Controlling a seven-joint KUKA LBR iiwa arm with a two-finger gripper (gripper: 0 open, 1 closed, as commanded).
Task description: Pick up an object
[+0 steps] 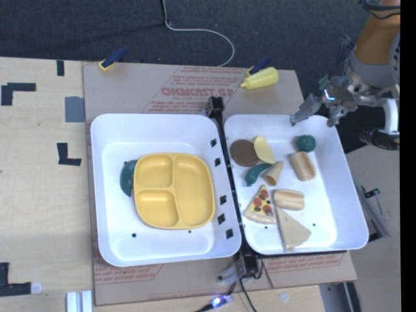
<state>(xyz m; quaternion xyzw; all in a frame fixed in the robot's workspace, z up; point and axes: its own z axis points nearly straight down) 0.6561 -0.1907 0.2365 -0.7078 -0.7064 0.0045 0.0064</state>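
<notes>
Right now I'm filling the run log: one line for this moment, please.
task: pick up an object | gripper: above right bin far rim, nothing held | nearest: green ball | left bin: yellow tray

A wooden bench (39, 174) is covered in the middle by a cardboard sheet (169, 90), on which two white bins are set side by side, the left bin (110, 135) touching the right bin (344, 174). Black tape marks (16, 93) are seen on the bench's left part. Two yellow clamps (260, 78) are fixed at the sheet's far edge.
</notes>
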